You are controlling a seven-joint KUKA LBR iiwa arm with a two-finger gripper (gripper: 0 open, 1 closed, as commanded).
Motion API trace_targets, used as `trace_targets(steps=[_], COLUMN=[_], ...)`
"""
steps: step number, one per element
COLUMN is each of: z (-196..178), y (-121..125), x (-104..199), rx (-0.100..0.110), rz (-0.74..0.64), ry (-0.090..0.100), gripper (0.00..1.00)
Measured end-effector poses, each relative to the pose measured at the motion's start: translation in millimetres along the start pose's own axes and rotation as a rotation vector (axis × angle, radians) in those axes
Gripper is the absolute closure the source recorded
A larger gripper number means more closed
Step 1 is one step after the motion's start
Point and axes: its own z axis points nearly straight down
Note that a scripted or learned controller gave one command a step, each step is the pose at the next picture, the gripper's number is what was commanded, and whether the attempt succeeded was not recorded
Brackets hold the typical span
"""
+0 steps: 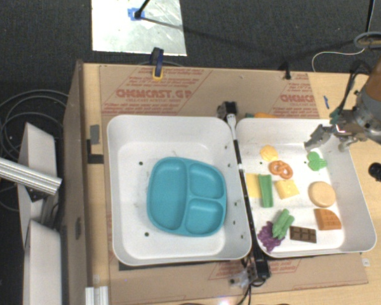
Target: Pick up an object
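The right bin (359,215) holds several toy foods: a green leafy piece (316,162), a pretzel (280,168), a yellow lump (268,152), a green stick (265,190), a yellow square (287,189), a round bun (322,194), a brown waffle (327,219), a chocolate bar (302,234), purple grapes (265,236) and a green vegetable (282,222). My gripper (317,137) hangs over the bin's far right part, just above and behind the green leafy piece. Nothing is seen in its grasp.
The left bin (130,138) contains a blue divided plate (187,196). A black divider (238,170) runs between the bins. The arm (374,100) comes in over the right bin's far corner. Cardboard (178,91) lies behind both bins.
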Motion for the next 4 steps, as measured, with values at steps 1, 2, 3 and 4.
trace_targets(steps=[1,2,3,4], z=[122,135,124,29], y=[-32,-50,-48,-13], x=[46,57,57,140], rx=[0.013,0.003,-0.002,-0.012], rz=[-0.003,0.002,0.002,-0.011], ry=[0.006,0.002,0.000,0.003], gripper=[0.00,0.00,1.00,1.00])
